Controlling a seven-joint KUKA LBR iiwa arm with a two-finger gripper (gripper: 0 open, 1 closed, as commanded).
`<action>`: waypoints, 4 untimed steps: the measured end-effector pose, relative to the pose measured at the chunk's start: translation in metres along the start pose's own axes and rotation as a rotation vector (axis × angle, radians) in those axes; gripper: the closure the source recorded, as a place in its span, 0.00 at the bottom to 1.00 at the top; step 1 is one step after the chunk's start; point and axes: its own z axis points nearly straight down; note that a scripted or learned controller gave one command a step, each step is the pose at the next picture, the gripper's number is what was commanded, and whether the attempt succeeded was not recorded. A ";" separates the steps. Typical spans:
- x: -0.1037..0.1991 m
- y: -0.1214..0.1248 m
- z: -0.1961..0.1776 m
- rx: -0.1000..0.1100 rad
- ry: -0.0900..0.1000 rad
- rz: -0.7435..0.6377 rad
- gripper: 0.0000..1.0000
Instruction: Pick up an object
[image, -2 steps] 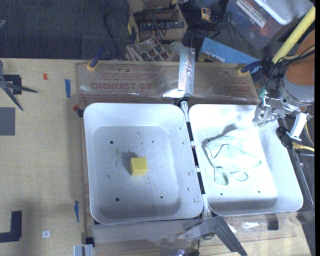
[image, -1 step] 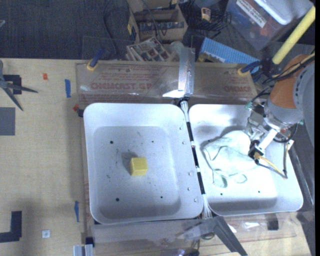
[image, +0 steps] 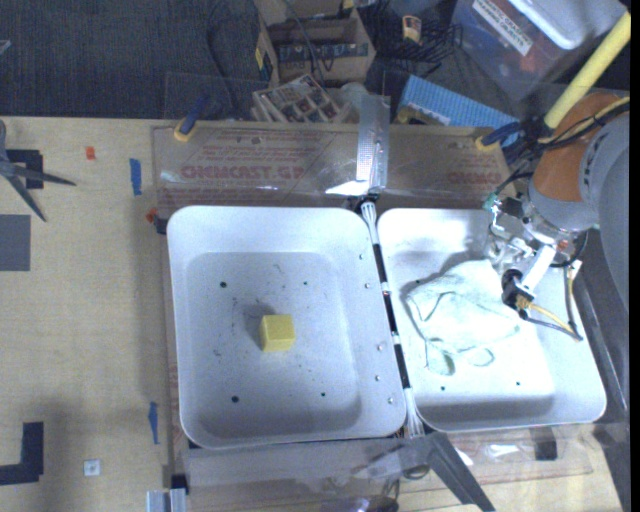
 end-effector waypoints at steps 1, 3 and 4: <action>0.032 0.006 -0.100 0.006 -0.001 0.439 1.00; 0.049 -0.025 -0.161 0.009 -0.001 0.342 1.00; 0.029 -0.011 -0.156 0.005 -0.002 0.690 1.00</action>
